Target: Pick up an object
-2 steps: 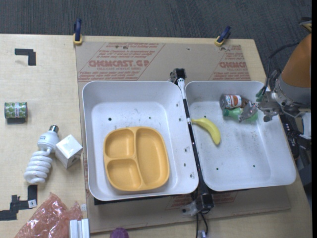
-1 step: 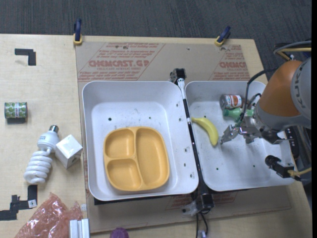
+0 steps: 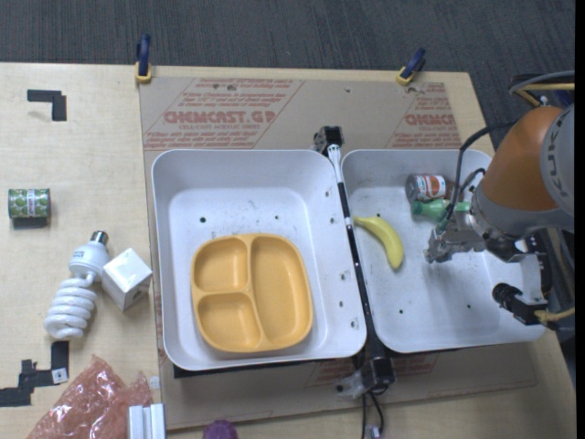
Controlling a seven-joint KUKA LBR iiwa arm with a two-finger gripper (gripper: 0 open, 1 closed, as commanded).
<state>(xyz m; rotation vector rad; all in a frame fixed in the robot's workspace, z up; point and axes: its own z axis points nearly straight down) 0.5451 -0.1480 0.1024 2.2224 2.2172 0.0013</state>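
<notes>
The gripper (image 3: 441, 248) hangs low over the right bin (image 3: 402, 323), just right of the banana (image 3: 384, 237) and apart from it – whether it is clenched or released cannot be told from this angle. A small can (image 3: 426, 187) and a green object (image 3: 430, 209) lie near the bin's far wall – close beside the wrist. The left bin (image 3: 174, 199) holds a yellow divided plate (image 3: 251, 293)
</notes>
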